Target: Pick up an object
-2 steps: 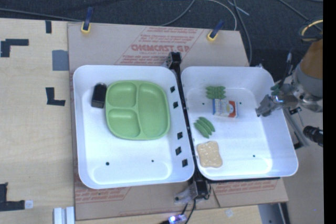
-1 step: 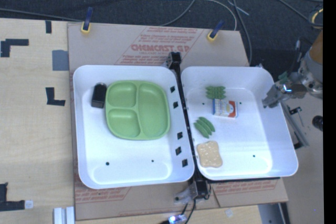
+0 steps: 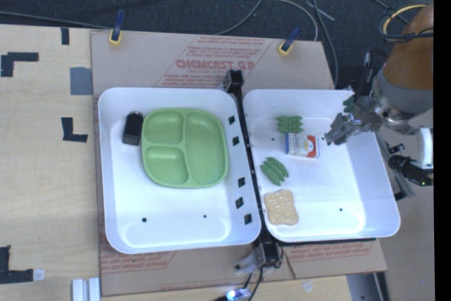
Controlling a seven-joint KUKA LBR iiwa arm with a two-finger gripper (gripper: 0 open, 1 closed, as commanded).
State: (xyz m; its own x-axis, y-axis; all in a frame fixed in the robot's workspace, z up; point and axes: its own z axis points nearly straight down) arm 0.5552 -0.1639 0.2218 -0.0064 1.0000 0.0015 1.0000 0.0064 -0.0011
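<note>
A: What do the bins hold?
B: The left bin [image 3: 113,173] has a green divided plate [image 3: 184,148] and a black block [image 3: 132,128]. The right bin [image 3: 359,187] has a leafy green piece [image 3: 289,124], a small carton [image 3: 301,145], a pea pod [image 3: 275,169] and a cracker [image 3: 281,207].
A: The gripper [image 3: 338,132]?
B: Over the right bin, just right of the carton, holding nothing.
A: Writing?
B: Red cardboard [image 3: 211,56] print, unreadable.

Green divided plate [image 3: 185,148], black block [image 3: 132,128], tan cracker [image 3: 281,207], in white bins [image 3: 176,235].

Grey arm reaching in from right, gripper [image 3: 338,135] angled down-left.
</note>
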